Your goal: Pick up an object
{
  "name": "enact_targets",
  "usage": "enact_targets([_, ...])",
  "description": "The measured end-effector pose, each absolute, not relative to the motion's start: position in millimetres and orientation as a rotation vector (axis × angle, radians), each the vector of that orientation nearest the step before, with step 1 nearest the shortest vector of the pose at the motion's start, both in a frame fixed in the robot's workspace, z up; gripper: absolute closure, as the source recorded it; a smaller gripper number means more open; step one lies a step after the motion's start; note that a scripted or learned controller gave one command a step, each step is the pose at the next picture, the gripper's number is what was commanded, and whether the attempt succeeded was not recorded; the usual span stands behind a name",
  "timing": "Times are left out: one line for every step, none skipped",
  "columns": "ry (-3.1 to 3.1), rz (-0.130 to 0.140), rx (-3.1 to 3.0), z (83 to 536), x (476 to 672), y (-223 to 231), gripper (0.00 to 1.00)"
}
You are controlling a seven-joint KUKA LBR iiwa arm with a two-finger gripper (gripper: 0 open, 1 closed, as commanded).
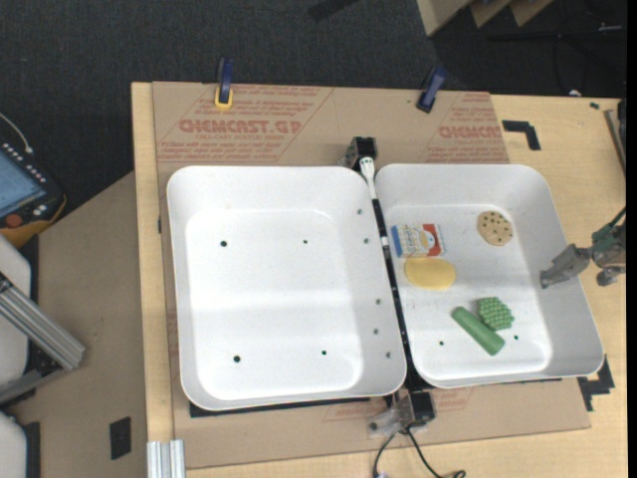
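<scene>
White bins: two shallow trays sit side by side on a cardboard-covered bench (299, 118), long edges touching at the centre.
Left bin (199, 267): bare white floor with four small dark holes.
Right bin (528, 192): holds every loose object, all candidates for the pick.
Packet (416, 239): small, blue, white and red, lying flat near the bin's left wall.
Yellow object (430, 274): rounded lump just below the packet, close to touching it.
Cookie (494, 227): round, speckled, tan, toward the far right part of the bin, apart from the rest.
Green pieces: a long stick (478, 331) beside a bumpy green block (495, 313), near the bin's front edge.
Why they lie so: the objects look loosely scattered, probably dropped there so a program can try grasps.
Gripper (569, 267): enters over the right bin's right rim, pointing inward, with nothing between its fingers.
Finger state: small and dim at the frame's edge; it cannot be told whether they are spread or pressed together.
Arm pose: low, reaching leftward from the right side, well apart from every object.
</scene>
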State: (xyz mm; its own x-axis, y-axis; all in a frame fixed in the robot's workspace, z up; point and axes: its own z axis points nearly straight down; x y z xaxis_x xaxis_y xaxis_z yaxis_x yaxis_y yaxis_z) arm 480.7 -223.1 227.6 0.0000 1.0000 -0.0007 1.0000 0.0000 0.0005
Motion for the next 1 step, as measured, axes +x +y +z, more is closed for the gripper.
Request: enact_targets([2.214, 0.017, 2.196, 386.8, 563.5, -200.7, 0.00])
